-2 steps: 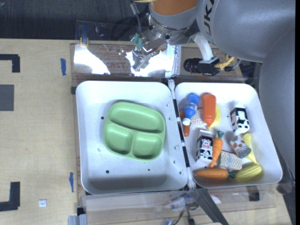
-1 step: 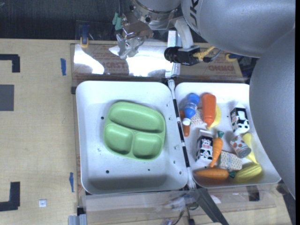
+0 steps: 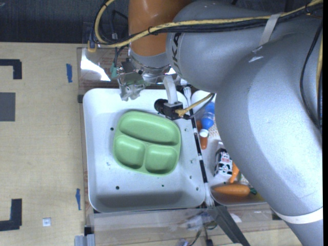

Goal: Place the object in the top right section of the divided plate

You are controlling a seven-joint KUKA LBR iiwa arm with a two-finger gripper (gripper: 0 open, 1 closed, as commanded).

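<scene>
Overhead, one grey arm with an orange band [image 3: 154, 19] covers most of the right white bin [image 3: 218, 152], where a carrot-shaped orange toy [image 3: 230, 190], a blue bottle [image 3: 207, 121] and a black-and-white cow figure [image 3: 224, 163] lie partly hidden. One green three-section plastic plate [image 3: 147, 142] sits in the left white bin [image 3: 97, 137]. The metal gripper [image 3: 130, 88] hovers just beyond the plate's far edge; its grip state cannot be told.

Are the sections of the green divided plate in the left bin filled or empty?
Empty. The green divided plastic plate lies flat in the shallow white left bin, all three sections showing bare green.

One green divided plate [image 3: 147, 143], two white bins [image 3: 97, 137], one carrot [image 3: 230, 190].
</scene>
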